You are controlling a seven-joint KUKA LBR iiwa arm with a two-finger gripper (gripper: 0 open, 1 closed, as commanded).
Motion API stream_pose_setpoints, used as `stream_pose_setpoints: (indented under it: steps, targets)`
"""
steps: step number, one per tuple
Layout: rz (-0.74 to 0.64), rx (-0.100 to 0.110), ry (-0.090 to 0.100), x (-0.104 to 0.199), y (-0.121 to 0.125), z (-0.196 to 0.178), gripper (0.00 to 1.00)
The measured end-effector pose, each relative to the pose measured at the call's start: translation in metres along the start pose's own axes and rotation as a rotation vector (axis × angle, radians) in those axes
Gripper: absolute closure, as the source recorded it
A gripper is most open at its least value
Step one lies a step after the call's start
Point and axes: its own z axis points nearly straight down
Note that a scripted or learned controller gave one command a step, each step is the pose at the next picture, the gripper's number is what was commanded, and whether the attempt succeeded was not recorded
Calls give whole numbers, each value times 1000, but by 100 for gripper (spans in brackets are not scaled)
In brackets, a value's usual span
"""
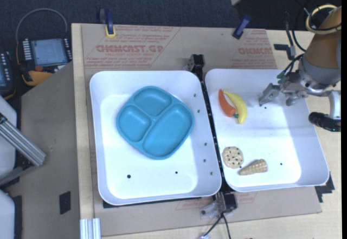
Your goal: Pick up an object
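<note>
— Four small things lie in the right bin [303, 140]: a yellow banana [238, 107] touching an orange carrot [227, 103], and nearer the front a speckled cookie [232, 156] beside a ridged cone [254, 167].

— And the gripper [280, 94]?

— Right of the banana, fingers spread, holding nothing.

— The tabletop [162, 51]?

— Brown board printed "CHEMCAST", dark carpet behind. Left of the banana, a blue divided plate [155, 122].

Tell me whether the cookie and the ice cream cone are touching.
Touching. The camera view shows the cookie and the ice cream cone meeting edge to edge, no white bin floor between them.
</note>
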Motion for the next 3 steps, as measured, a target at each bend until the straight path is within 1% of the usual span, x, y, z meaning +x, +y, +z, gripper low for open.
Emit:
stream_pose_setpoints:
  steps: [1,2,3]
  targets:
    - [-1,-8,-3,0,2,-14,100]
    - [-1,-15,-6,6,12,-68,100]
    - [0,-14,-5,11,21,-118,100]
